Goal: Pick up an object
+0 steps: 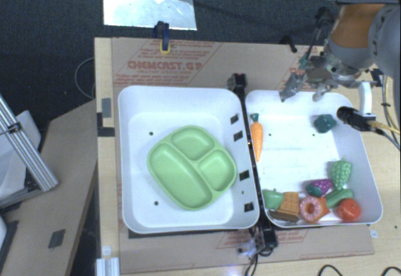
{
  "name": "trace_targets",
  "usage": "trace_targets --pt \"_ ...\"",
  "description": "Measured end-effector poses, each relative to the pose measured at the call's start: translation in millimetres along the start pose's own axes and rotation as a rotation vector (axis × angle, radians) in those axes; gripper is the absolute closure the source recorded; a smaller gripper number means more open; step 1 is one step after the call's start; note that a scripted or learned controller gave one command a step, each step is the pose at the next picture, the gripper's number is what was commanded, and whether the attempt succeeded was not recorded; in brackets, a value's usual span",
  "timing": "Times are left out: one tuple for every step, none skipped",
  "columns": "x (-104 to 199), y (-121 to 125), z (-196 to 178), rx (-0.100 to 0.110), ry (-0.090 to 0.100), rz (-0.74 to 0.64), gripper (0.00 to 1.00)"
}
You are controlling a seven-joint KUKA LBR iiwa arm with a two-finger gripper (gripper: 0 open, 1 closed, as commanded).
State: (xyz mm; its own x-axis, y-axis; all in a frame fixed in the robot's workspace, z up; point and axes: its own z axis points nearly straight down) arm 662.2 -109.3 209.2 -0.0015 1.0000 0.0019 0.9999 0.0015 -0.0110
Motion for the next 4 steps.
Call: trace_targets --pt "0 3 -8 -0.012 -0.002 -0.002 0.00" --pt "-1 -7 43 -0.009 -0.002 0.000 0.00" --pt "2 -4 84 -0.010 -0.002 -0.003 0.00" --pt "3 -4 127 -0.009 -0.002 -0.003 0.00"
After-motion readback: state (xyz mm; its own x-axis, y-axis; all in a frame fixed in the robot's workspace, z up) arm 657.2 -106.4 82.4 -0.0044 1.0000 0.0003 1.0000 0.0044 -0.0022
